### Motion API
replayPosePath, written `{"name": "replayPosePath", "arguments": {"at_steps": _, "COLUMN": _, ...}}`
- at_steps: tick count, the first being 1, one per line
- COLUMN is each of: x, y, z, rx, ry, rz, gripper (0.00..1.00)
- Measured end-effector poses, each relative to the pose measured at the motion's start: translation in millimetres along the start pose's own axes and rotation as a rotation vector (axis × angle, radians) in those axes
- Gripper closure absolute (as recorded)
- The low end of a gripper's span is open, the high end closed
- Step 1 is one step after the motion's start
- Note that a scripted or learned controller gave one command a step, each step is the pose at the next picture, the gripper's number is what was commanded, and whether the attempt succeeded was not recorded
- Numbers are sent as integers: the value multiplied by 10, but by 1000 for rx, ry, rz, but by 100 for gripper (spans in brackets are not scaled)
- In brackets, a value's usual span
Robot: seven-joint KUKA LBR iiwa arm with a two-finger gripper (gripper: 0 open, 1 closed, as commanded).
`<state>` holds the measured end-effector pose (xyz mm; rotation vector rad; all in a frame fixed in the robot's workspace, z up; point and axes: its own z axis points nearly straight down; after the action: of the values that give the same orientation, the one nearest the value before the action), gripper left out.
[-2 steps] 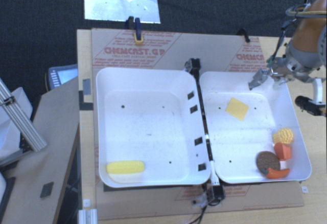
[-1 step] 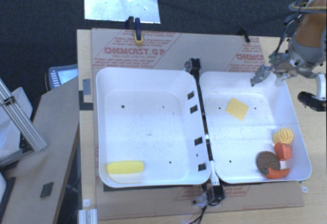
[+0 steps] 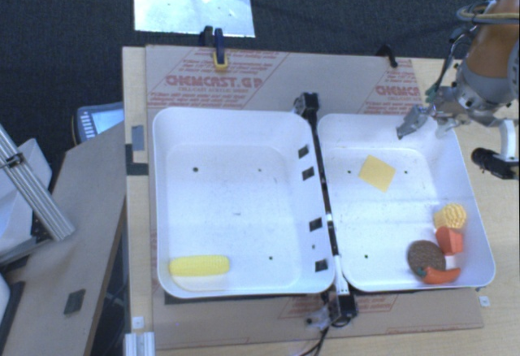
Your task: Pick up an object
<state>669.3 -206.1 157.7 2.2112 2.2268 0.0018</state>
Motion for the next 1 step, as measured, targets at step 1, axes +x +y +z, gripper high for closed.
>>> {"name": "replayPosePath", "arguments": {"at_steps": 1, "x": -4, "y": 4, "z": -219, "rx": -2, "ry": 0, "rz": 0, "gripper": 0}}
